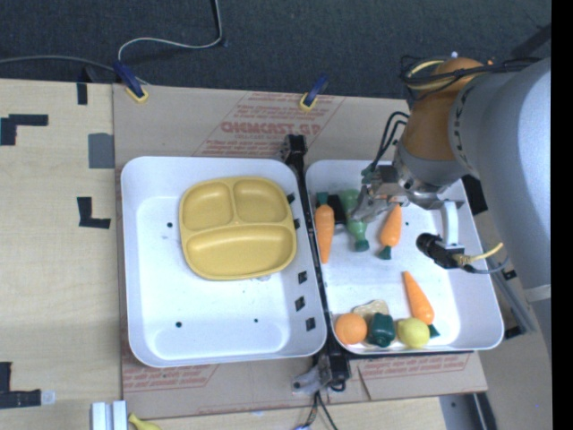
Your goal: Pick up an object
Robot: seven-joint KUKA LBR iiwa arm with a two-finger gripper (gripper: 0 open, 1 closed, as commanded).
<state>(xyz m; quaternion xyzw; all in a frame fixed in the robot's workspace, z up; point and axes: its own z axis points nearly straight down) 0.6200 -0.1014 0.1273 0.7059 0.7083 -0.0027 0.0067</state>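
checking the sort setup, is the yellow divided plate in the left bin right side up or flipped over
Right side up. The yellow plate lies flat in the left bin with its three compartments facing up.

Three toy carrots [324,231] [390,226] [418,297] are scattered in the right bin [474,321], with an orange [351,328], green veg [380,330] and lemon [413,332] lined up along its near edge.
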